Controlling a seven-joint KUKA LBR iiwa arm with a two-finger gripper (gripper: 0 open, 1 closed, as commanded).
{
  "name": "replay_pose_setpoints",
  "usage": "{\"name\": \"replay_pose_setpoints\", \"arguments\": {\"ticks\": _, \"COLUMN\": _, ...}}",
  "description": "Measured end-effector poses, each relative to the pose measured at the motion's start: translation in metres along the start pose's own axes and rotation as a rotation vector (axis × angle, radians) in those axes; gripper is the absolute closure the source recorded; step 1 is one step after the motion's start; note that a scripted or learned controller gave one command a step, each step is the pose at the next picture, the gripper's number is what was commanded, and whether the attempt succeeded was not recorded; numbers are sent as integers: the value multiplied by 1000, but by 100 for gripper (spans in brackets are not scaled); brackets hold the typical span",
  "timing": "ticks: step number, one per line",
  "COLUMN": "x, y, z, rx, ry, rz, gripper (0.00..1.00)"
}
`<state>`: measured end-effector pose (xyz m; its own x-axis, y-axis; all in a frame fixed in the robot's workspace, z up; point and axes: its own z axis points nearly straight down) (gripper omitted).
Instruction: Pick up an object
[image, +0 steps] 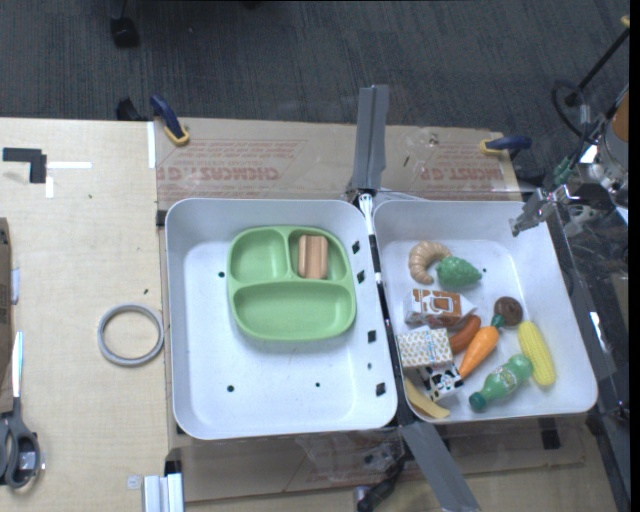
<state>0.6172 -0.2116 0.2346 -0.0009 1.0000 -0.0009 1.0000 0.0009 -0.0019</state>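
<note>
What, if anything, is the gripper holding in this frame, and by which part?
Nothing can be seen held. The gripper sits at the right bin's upper right rim, apart from the toy food; the corn cob and carrot lie in the bin.

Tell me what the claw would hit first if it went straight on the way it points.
Probably the bare floor of the right bin near its far right corner; the claw points down-left, though depth is unclear.

Toy foods (470, 335) heaped in right bin (560, 395): croissant (428, 260), carrot (478, 350), corn (536, 352), green bottle (502, 382).
</note>
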Motion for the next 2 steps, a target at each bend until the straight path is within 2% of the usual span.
{"name": "replay_pose_setpoints", "arguments": {"ticks": 1, "x": 89, "y": 3, "z": 45, "rx": 1, "ry": 0, "rz": -176, "gripper": 0}}
{"name": "replay_pose_setpoints", "arguments": {"ticks": 2, "x": 114, "y": 24, "z": 112, "rx": -1, "ry": 0, "rz": -375, "gripper": 0}}
